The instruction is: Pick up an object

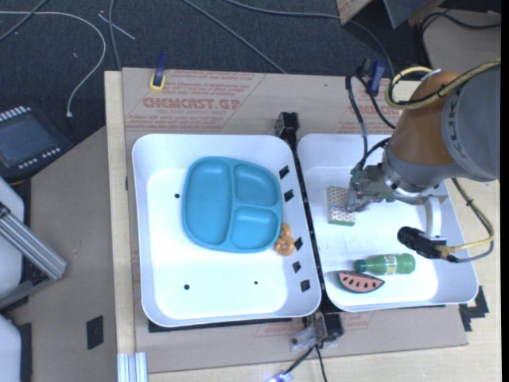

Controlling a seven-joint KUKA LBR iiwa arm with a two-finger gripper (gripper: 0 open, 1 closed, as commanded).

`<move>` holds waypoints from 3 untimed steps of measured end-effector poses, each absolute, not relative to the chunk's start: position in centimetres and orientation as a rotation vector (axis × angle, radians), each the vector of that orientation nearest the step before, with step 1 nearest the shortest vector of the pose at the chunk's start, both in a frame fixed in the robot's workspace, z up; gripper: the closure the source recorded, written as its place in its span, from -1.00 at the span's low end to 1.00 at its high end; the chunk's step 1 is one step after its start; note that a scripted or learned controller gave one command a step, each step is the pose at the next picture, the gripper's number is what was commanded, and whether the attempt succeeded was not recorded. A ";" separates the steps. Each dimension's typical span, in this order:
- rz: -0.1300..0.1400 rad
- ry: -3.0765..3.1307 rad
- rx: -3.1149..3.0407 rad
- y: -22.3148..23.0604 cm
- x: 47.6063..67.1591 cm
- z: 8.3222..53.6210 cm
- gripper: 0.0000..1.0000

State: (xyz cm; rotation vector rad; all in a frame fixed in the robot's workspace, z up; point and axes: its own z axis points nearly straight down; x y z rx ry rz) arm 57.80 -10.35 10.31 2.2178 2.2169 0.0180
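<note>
Over the right bin (334, 249), upper-left part: gripper (359, 197) sits low, right at the right edge of the patterned pad (341, 205). From this angle contact vs. just above is not resolvable. Can't tell how far the gripper is open, and can't tell if it has hold of anything. Nothing visibly lifted.

Arm (477, 126) comes in from the right, and its orange band (415, 138) is above the bin's upper-right area.

Patterned pad: small, pale, dotted, roughly rectangular with a greenish lower edge. It lies flat on the bin floor near the divider side, in the upper half.

Other items in the right bin:
- green bottle (386, 265): on its side in the lower half, long axis roughly left-right, well apart from the pad.
- watermelon slice (359, 282): flat, just below the bottle's left end, near the front wall. Whether it touches the bottle I can't tell.

Left bin (231, 281):
- blue plate (231, 204): three compartments, flat, centred in the upper half.
- orange piece (284, 241): small, against the plate's lower-right rim, close to the wall next to the right bin.

Bins sit side by side on a brown board (199, 94) with red print. Several small black clips (298, 245) run along the seam between the bins. One blue clamp (160, 72) is on the board's far edge.
</note>
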 end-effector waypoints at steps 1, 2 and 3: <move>0.004 2.221 2.219 -9.7 57.1 15.6 1.00; 0.008 2.219 2.216 -9.5 57.1 22.0 1.00; 0.006 2.219 2.217 -9.5 57.2 27.4 1.00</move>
